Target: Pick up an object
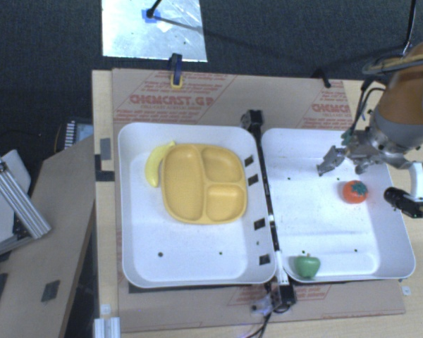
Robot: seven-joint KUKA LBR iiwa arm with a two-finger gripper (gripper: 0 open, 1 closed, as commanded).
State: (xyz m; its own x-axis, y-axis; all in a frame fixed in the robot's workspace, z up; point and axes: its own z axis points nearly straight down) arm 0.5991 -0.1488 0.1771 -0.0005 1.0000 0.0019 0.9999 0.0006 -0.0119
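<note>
I've got the claw hovering in the right bin, fingers spread apart with nothing between them, so it's staged for a descent. The orange tomato, my likeliest pick, sits just below it, while the green pepper lies well off toward the near corner.

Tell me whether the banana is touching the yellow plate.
Touching. The camera view shows the banana lying against the upper-left edge of the yellow plate, no white bin floor between them.
</note>
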